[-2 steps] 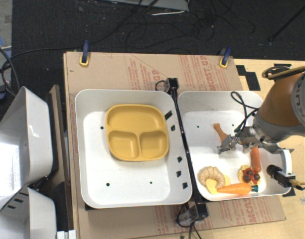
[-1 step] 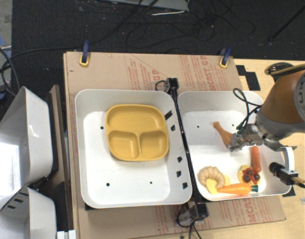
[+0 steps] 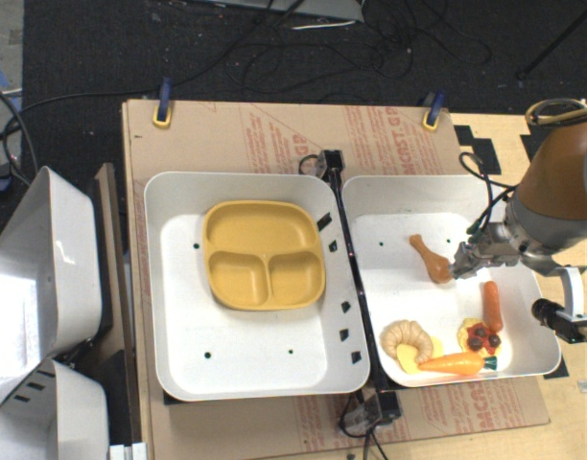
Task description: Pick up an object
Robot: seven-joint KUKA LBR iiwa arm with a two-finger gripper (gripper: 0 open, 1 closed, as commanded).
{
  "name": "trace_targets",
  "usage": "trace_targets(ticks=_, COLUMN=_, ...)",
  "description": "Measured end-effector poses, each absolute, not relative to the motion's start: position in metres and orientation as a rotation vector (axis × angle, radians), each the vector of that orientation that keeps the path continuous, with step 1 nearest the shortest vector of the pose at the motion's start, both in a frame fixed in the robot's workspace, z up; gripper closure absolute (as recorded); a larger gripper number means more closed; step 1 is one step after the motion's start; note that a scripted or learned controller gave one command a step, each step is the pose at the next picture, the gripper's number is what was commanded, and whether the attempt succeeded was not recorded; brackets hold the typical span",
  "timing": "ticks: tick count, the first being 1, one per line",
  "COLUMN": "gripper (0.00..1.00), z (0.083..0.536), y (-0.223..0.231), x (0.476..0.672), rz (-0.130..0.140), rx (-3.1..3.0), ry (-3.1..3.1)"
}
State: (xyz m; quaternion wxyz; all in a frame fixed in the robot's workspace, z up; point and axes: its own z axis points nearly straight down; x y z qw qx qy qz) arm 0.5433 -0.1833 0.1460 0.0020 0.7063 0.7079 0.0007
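Two shallow white bins sit side by side on a cardboard-covered bench, and the arm [image 3: 552,195] leans in from the right over the right-hand one. Its grey body with the orange band fills that edge, and the gripper [image 3: 463,264] is down low inside the right bin [image 3: 389,199], right at the rounded end of a brown wooden spoon [image 3: 431,258] — touching it or just above it, I cannot make out which. Whether the gripper is clenched or released I cannot tell either; its dark tip is too small and blurred from here, and nothing is clearly held.

The spoon lies tilted, handle toward the upper left, bowl toward the gripper. Just beside the gripper, a little lower and to the right, lies a small orange-red sausage-shaped piece [image 3: 491,305], upright along the bin. Near the front wall of the same bin there is a cluster of toy food: a pale croissant-like roll [image 3: 407,334], a carrot [image 3: 452,361] lying flat just below it, and a yellow piece with dark red berries [image 3: 482,336] at the carrot's right end.

The left bin [image 3: 169,286] holds one thing — a yellow divided plate [image 3: 264,255] with three compartments, sitting flat toward the back. Two yellow clamps [image 3: 162,113] grip the far edge of the board, and black cables trail across the dark floor beyond.
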Motion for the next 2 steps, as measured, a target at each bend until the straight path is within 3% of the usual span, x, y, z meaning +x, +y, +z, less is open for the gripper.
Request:
trace_targets(ticks=1, gripper=1.0, z=0.2088, y=-0.1841, x=0.5431, rz=0.003, rx=2.215, ry=2.221)
trace_targets(ticks=2, gripper=1.0, z=0.2118, y=-0.1841, x=0.5437, rz=0.001, rx=2.217, ry=2.223)
